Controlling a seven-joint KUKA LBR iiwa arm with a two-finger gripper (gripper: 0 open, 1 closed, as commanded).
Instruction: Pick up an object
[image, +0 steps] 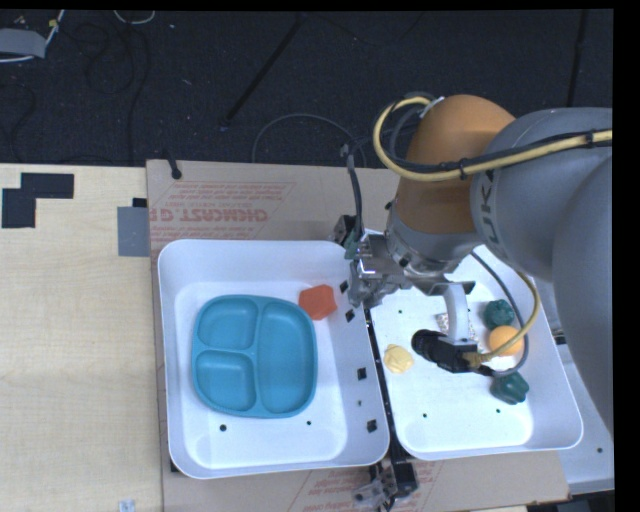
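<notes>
My gripper (358, 283) hangs over the wall between the two bins, near their far end. A small orange-red block (318, 301) lies in the left bin (180, 400), just left of the gripper and beside the far right corner of a blue divided plate (254, 355). In the right bin (480, 435) a small yellow piece (398, 359) rests near the left wall. An orange ball (503, 340) sits on the right side between two dark green pieces (499, 313) (512, 387). Nothing shows between the gripper and the block.
The grey arm with its orange band covers the far right part of the right bin. Cardboard lies under both bins, with the wooden bench top to the left. The near half of the right bin's floor is bare white.
</notes>
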